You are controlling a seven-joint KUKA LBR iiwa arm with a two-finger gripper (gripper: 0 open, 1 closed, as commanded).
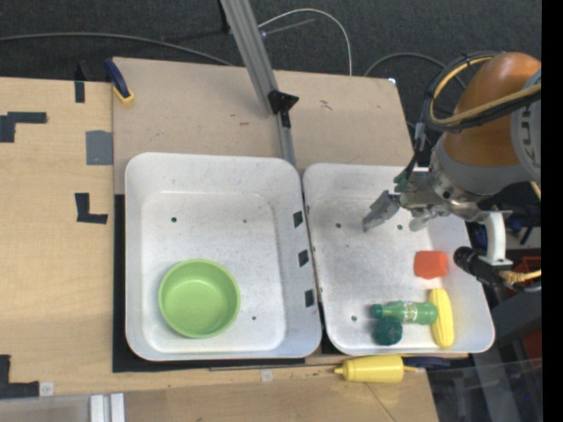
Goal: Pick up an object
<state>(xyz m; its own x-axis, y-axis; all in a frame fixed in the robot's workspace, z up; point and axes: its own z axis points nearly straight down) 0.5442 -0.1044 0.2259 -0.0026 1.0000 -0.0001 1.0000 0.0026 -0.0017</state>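
On the bench's near edge, just outside the right bin (352, 192), lies a yellow bottle (374, 369) on its side; inside that bin, along its near wall, a green bottle (400, 315) lies flat with its dark cap end toward the left, and a yellow banana-shaped toy (441, 316) sits touching its right end, pointing away from the viewer; a little farther in, an orange block (430, 265) rests alone near the bin's right side, apart from both; the left bin (211, 170) holds a single green bowl (200, 298) standing upright in its near left corner; farther back, the gripper (394, 216) hangs above the right bin's far middle, its two fingers spread apart with nothing between them, well clear of the orange block and the bottle; behind it the grey arm (488, 139) with its orange band comes in from the right; beyond the bins a grey metal pole (255, 47) slants up across the tan board, cables loop over the dark floor, and a small blue and yellow clamp (118, 81) sits at the board's far left corner.
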